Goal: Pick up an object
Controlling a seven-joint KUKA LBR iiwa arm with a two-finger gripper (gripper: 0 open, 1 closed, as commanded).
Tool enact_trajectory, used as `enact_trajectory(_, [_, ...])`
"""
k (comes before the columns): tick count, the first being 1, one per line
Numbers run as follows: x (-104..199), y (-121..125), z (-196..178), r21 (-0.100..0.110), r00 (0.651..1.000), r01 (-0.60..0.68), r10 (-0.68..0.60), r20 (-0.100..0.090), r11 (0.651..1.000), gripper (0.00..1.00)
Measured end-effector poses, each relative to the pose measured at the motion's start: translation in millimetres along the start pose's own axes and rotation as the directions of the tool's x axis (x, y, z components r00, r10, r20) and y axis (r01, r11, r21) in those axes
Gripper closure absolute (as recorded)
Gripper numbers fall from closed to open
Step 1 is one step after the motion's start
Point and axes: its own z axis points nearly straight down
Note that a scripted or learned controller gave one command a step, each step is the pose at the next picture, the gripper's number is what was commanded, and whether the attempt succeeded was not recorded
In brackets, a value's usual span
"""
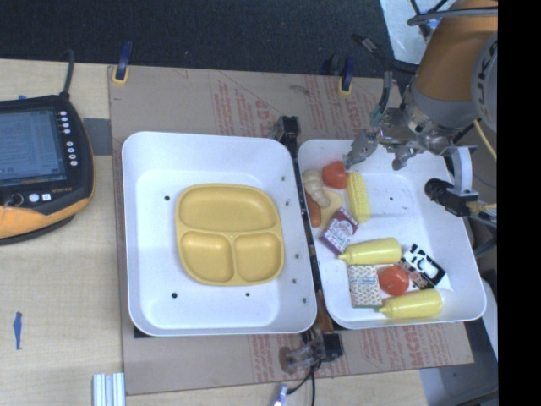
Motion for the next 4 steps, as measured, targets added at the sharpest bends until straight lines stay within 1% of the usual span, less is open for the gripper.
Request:
enact_trajectory(1, [1.8, 21.2, 105.9, 0.003, 1.000, 0.002, -0.002, 0.002, 1.000, 0.00])
enact_trajectory(2, [2.7, 22.3, 113.2, 0.000, 1.000, 0.000, 0.000, 0.008, 1.000, 0.00])
enact_trajectory(3, [-8.7, 22.3, 116.7, -0.001, 1.000, 0.001, -0.001, 0.003, 1.000, 0.00])
enact_trajectory(4, [-4.4, 22.1, 116.5, 0.000, 1.000, 0.001, -0.001, 0.003, 1.000, 0.00])
